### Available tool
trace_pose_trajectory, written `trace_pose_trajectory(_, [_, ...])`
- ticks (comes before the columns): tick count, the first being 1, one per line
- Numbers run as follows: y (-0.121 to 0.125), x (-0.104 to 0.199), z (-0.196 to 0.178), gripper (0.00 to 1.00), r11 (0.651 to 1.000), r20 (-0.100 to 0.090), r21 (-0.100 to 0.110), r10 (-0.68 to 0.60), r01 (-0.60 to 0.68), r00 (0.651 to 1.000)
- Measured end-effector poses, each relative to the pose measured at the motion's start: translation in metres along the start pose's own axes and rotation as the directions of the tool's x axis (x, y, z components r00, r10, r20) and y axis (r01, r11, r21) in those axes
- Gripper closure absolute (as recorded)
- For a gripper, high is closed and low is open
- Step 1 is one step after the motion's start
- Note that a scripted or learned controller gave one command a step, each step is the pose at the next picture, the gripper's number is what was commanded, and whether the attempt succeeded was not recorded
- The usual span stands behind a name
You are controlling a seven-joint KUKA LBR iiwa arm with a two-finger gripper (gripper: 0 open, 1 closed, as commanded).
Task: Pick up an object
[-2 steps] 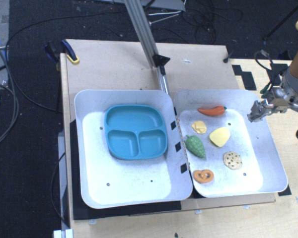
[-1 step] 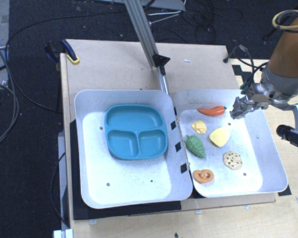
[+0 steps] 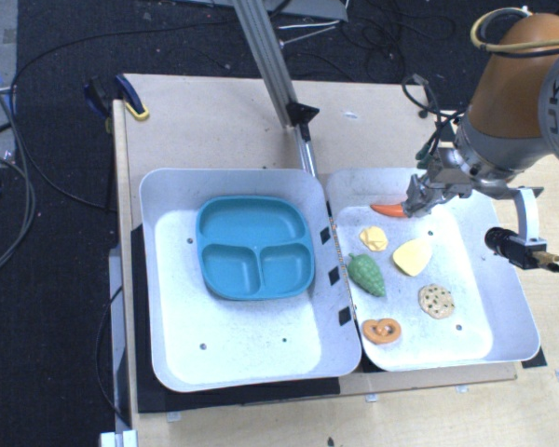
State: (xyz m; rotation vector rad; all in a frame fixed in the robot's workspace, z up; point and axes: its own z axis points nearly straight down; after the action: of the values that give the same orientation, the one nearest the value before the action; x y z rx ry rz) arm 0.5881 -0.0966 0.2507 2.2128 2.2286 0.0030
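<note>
- At the far edge of the right bin (image 3: 503, 338), the gripper (image 3: 419, 201) is seen low over the floor of the bin, hung from the grey wrist that comes in from the right; whether it is apart or together cannot be told from this slant, so no hold can be claimed.
- Just to its left — touching or nearly so — an orange carrot-like piece (image 3: 388, 210) is seen, its long axis running roughly left to right, the near end pointing at the gripper.
- Nearer the camera, and apart from the gripper, a pale yellow piece (image 3: 374, 239) and a yellow wedge (image 3: 412, 258) are laid; further on come a green leafy piece (image 3: 366, 275), a cookie (image 3: 436, 301) and a pretzel (image 3: 382, 331).
- Well to the left, a blue divided plate (image 3: 256, 248) is held in the left bin (image 3: 172, 343) on the tabletop (image 3: 214, 119).
- The orange piece is judged the likeliest target — it lies nearest.
</note>
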Motion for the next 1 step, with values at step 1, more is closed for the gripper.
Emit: trace_pose_trajectory(1, [0.0163, 0.0478, 0.0061, 1.0, 1.0, 0.0, 0.0, 0.0, 0.0, 1.0])
